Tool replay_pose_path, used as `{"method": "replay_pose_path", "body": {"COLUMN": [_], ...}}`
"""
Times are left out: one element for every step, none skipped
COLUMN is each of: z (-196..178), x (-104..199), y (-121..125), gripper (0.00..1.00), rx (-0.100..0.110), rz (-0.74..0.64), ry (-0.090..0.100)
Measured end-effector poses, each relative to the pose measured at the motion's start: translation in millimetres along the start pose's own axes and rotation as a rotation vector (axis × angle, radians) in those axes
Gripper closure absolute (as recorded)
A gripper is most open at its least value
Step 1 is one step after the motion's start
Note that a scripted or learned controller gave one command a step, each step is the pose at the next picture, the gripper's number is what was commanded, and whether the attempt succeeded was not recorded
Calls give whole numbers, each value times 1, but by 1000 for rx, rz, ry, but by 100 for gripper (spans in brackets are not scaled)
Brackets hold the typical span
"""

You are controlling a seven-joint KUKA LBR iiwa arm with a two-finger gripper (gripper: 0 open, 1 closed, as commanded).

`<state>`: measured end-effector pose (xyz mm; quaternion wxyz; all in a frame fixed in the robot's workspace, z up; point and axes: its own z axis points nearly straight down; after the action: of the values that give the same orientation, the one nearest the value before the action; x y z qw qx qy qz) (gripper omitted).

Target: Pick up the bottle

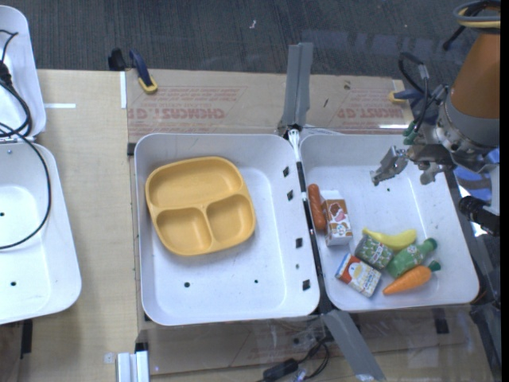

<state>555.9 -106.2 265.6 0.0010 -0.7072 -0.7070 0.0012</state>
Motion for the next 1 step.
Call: {"method": "replay_pose_path", "body": {"z": [111], "x": [-56], "y": [-60], "gripper": [0], "rx": [1], "rz": [21], "ry": [1]}}
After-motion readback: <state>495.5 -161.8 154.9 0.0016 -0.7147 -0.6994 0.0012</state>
